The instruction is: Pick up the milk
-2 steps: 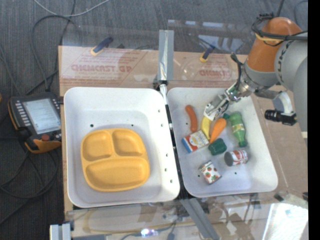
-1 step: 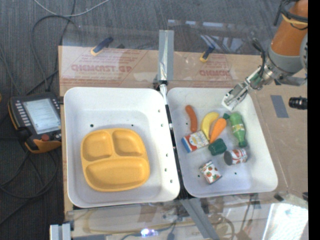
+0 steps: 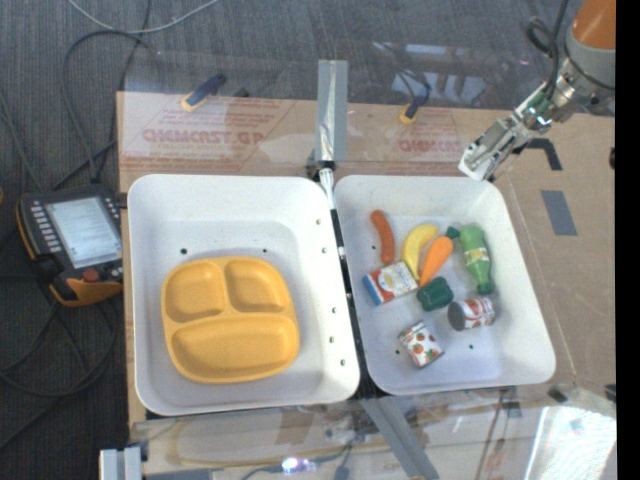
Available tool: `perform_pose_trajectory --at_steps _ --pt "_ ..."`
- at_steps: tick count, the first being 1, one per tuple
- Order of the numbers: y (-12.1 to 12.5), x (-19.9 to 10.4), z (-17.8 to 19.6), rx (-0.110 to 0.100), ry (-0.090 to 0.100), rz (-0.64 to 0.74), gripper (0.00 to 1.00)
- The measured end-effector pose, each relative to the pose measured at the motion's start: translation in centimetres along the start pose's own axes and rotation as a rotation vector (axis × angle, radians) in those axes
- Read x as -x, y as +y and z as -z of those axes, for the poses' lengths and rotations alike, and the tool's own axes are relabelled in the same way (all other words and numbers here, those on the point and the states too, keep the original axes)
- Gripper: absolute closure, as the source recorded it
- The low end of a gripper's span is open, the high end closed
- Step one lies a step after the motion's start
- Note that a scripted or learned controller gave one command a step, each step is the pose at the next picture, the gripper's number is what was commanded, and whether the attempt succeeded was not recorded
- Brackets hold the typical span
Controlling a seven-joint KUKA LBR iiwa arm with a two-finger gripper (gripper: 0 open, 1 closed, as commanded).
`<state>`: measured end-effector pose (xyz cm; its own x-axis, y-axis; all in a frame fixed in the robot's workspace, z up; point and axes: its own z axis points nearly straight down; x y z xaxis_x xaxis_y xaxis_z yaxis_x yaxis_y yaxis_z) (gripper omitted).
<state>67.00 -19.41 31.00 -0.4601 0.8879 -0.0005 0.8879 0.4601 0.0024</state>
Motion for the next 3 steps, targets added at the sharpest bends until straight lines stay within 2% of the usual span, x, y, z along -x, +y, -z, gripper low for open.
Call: perform_pose_trajectory --at_steps 1,2,3 --pt "-3.7 -4.8 -17.6 0.0 0.002 0.196 0.0" --pt "-1.7 -3.9 2.0 -0.002 -0.002 0.395 0.0" --pt "-5.9 -6.2 -12.2 -0.003 0.003 0.321 0.0"
